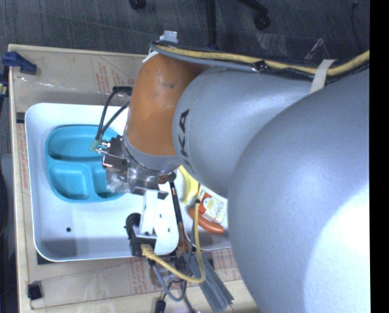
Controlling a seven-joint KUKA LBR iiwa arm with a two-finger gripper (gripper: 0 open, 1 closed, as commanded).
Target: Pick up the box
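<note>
Small pale carton box with a red mark point(212, 207): just right of the frame's centre and slightly below it, at the right end of the shallow white plastic bin point(32, 194), partly hidden by the arm. An orange object point(211, 227) touches its lower edge.

Grey arm point(292, 175): enters from the right and fills that half of the frame; its orange band point(156, 109) points left and down over the bin.

Gripper point(118, 168): metallic wrist end over the right rim of a light-blue divided plastic tray point(74, 162). Whether it is open or closed cannot be told; it stands left of the box, apart from it.
</note>
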